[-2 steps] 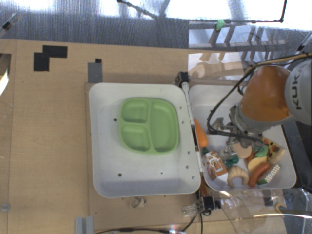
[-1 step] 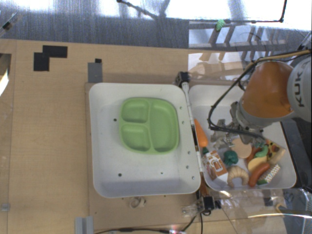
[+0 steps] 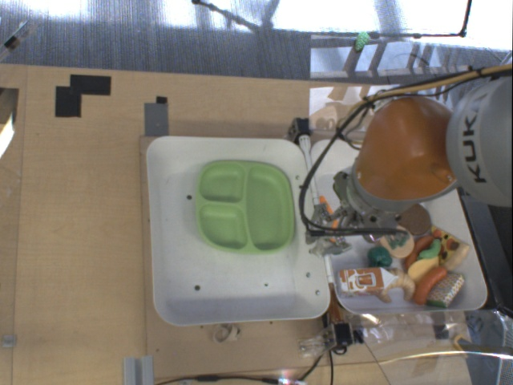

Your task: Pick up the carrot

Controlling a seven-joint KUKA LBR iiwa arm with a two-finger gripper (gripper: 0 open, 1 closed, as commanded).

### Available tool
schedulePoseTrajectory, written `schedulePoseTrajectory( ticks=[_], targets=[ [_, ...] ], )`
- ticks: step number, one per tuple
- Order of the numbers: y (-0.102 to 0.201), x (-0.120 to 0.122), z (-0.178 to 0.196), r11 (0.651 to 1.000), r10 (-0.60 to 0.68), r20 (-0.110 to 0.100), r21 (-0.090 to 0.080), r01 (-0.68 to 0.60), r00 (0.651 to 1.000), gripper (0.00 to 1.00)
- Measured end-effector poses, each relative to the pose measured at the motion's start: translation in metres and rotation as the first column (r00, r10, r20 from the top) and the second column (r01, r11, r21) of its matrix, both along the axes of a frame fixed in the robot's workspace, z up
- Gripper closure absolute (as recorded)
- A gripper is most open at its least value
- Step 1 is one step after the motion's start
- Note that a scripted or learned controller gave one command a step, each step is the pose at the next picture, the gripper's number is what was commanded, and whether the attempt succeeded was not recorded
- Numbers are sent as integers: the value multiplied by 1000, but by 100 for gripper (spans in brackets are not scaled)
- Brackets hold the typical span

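Carrot (image 3: 434,285), an orange-red stick with a rounded end, lies at the near right of the right bin (image 3: 474,289), slanting between a yellow piece (image 3: 423,266) and a grey ridged block (image 3: 447,289) that it appears to touch. The pincer (image 3: 330,229) hangs low over the left edge of that bin, close to the wall shared with the left bin, under the arm's (image 3: 479,147) wrist; its metal parts and black cables (image 3: 321,167) crowd together, so I cannot tell how it stands, and nothing can be seen in its grip. The carrot sits well apart from it, toward the right. Above the pincer swells the orange band (image 3: 405,151) of the arm, and on the grey shell to the right the letters "KU" read sideways, the rest cut off at the edge.

Just below the pincer, a small carton (image 3: 365,280) lies on its side, brown-orange and white with a printed picture too small to read. Between the two are a dark green round thing (image 3: 380,256) and a red-and-green piece (image 3: 423,249), with a slice of pizza (image 3: 450,247) beyond.

In the left bin (image 3: 172,239) rests a light green divided plate (image 3: 244,205) with three compartments. The wooden desk (image 3: 72,239) bears black square marks (image 3: 82,93) at its far left.
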State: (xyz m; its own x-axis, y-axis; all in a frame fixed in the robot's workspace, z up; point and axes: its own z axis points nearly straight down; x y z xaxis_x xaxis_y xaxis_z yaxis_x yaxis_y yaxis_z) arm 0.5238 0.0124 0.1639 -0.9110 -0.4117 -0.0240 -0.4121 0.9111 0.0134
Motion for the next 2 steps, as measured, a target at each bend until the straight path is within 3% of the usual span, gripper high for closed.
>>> schedulePoseTrajectory(
  ticks=[1,2],
  targets=[
    [-82,17,23,967,254,-2,-26,-254,967,100],
    [-80,17,23,966,256,-3,-25,-256,967,0]
  ],
)
